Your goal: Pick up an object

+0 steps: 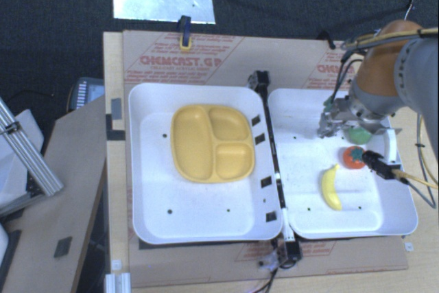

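In the right bin (302, 216) lie a yellow banana (330, 188) near the middle and a small red-orange fruit with a green top (354, 157) just up and right of it. A green object (359, 134) peeks out under the arm's wrist, mostly hidden. My gripper (332, 123) hangs low over the upper part of the right bin, up and left of the red fruit and apart from the banana. Nothing shows between its fingers.
The left bin (147, 209) holds a yellow three-compartment plate (210, 143). A black hinge strip (269, 147) runs between the bins. Cables (401, 177) trail along the right bin's right wall. The grey arm (411, 72) fills the upper right.
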Controlling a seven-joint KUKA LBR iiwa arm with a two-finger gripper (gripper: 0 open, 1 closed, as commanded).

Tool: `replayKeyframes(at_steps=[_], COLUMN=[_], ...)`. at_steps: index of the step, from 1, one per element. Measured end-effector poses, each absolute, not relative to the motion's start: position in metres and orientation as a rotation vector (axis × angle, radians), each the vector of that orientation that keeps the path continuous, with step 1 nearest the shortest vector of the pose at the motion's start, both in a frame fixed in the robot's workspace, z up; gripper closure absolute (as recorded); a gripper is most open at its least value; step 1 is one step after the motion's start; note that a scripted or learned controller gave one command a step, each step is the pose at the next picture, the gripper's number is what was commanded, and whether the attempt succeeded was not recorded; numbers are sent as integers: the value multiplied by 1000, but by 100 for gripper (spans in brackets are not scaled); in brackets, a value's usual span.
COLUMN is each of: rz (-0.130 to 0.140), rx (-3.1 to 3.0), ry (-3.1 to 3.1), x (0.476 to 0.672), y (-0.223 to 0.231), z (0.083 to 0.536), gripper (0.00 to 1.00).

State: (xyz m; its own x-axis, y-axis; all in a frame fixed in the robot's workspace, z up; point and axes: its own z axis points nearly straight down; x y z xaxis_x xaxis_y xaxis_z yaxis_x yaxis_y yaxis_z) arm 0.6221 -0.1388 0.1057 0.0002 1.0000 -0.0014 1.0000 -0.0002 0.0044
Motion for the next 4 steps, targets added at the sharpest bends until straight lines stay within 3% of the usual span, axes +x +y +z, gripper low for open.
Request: replayKeyframes(at_steps=[3,4], rz=[4,3], rx=[2212,2211], ry=[2224,2231], x=[634,623], y=[-146,-93], z=[273,276], gripper=[100,100])
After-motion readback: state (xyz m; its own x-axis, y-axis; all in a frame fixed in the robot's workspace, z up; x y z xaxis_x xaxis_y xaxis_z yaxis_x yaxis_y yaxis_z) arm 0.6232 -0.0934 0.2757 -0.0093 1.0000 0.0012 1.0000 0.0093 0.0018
